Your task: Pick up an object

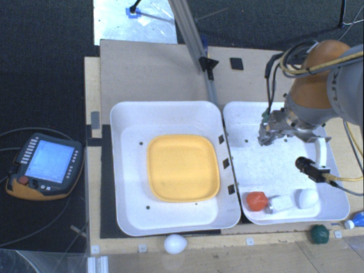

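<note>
Two shallow white bins are seen from above on a desk. The left bin is taken up by a yellow plate. In the right bin, three small things are lined along the near wall: a red ball, a small white piece touching it, and a white ball just beside that. The gripper is held over the far part of the right bin, well apart from all three; nothing is seen between its fingers, and whether they are spread or closed cannot be told.

A miss is judged likely, because the pickable things are crowded against the near wall and each other; a finger could be caught on the rim or one thing knocked aside. Open floor is left in the bin's middle for a clear descent.
</note>
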{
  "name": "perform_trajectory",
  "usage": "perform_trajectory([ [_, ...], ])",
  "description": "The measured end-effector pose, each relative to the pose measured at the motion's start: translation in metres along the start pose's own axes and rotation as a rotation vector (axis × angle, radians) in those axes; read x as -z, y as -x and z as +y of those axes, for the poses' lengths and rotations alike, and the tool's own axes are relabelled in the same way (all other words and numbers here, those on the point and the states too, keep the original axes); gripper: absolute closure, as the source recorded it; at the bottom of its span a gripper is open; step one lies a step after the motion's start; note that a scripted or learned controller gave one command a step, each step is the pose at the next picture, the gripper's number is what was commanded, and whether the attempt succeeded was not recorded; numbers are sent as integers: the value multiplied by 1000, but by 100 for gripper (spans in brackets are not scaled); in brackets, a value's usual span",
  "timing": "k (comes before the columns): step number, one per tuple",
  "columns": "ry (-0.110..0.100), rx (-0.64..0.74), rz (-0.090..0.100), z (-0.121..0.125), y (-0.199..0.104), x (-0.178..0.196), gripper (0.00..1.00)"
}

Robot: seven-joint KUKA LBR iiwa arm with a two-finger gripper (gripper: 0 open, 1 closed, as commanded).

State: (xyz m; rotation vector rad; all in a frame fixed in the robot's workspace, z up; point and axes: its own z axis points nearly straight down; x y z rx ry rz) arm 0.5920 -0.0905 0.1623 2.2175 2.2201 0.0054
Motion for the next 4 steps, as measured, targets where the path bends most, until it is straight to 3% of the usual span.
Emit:
perform_trajectory([
  [1, 0, 0, 0, 1, 0, 49, 100],
  [4, -5, 3, 1, 25, -149, 54, 100],
])
